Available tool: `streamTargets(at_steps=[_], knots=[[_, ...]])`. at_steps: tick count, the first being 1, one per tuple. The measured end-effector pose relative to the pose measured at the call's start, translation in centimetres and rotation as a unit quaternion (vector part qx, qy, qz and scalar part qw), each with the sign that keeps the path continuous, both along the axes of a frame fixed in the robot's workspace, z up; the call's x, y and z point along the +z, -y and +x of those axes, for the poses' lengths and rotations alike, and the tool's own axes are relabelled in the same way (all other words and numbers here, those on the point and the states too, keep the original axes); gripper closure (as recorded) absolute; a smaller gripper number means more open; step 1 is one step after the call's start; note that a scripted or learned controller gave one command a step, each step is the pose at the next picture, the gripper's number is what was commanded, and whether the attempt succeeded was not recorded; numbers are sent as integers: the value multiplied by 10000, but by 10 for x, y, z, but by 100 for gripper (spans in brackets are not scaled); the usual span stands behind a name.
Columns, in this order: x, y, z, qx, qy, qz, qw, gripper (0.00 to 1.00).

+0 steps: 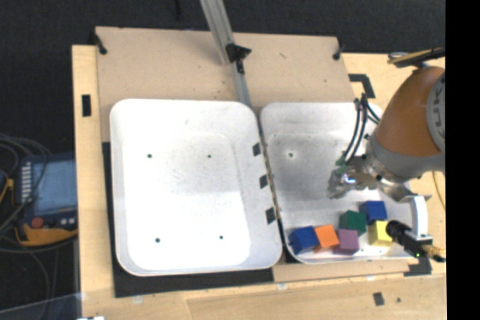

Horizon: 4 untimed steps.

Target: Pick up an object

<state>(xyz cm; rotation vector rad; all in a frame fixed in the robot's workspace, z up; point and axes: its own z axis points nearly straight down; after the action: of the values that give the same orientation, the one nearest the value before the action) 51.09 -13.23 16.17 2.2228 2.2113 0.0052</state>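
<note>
Several small blocks lie along the near edge of the right bin (300, 124): a blue block (303, 238), an orange block (327, 236), a purple block (348, 240), a green block (352, 221), another blue block (373, 210) and a yellow block (380, 231). My gripper (346, 181) hovers over the right side of that bin, just behind the green block and the second blue one. Nothing shows between its fingers. The wrist hides the bin's right wall.
The left bin (187, 183) lies beside the right one. A slanted metal rail (214, 7) runs from the top down to the gap between the bins. A screen unit (49, 191) with cables sits off the bench at the left.
</note>
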Motion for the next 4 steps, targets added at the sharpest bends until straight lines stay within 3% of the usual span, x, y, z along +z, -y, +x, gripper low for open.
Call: streamTargets(at_steps=[2,4], knots=[[89,3,4,53,2,1,10000,100],[101,-105,17,69,-27,17,10000,100]])
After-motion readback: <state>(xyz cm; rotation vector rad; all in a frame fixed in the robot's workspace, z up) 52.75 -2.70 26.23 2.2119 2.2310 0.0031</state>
